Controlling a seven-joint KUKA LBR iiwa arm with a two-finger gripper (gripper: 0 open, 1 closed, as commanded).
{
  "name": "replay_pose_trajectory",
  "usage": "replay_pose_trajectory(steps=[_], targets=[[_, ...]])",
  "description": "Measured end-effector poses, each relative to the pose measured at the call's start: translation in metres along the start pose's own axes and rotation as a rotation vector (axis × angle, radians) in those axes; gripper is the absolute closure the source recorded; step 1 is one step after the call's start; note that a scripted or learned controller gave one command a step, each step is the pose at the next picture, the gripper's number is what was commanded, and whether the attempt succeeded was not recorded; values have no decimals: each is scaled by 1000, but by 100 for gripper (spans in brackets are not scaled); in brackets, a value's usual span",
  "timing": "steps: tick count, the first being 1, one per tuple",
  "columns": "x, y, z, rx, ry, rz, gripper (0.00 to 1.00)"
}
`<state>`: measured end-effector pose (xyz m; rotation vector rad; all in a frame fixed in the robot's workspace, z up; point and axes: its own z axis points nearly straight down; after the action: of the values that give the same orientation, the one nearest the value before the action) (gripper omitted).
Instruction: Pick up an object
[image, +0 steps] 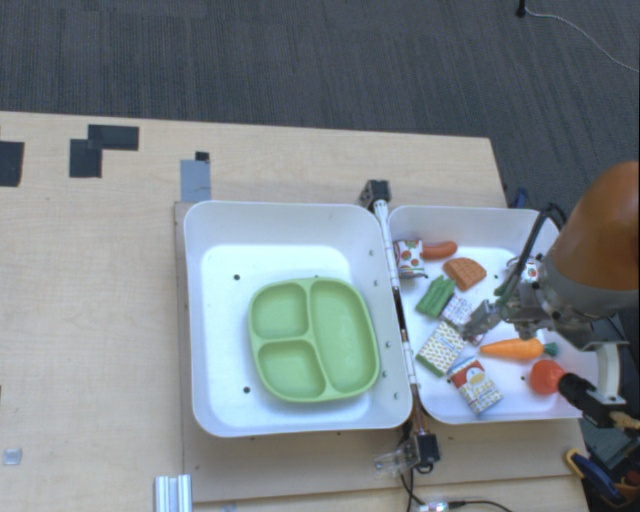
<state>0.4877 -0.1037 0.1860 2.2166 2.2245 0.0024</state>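
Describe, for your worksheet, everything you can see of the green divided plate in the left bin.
The green divided plate is pale green, apparently smooth plastic, a rounded rectangle with three compartments: two smaller ones on the view's left and one long one on the right. It lies flat and upright on the floor of the left bin, slightly rotated, toward the bin's right and near side. Nothing sits in it.

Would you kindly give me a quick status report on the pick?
Gripper low in right bin, among the toys. Nothing seen held. Carrot beside it, green pod and small boxes crowding close.
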Motion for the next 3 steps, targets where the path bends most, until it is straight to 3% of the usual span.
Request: replay_pose_trajectory(steps=[1, 2, 3], targets=[[3, 2, 88, -9, -1, 3, 0], [5, 4, 77, -13, 1, 0, 100], [5, 3, 77, -12, 1, 0, 0]])
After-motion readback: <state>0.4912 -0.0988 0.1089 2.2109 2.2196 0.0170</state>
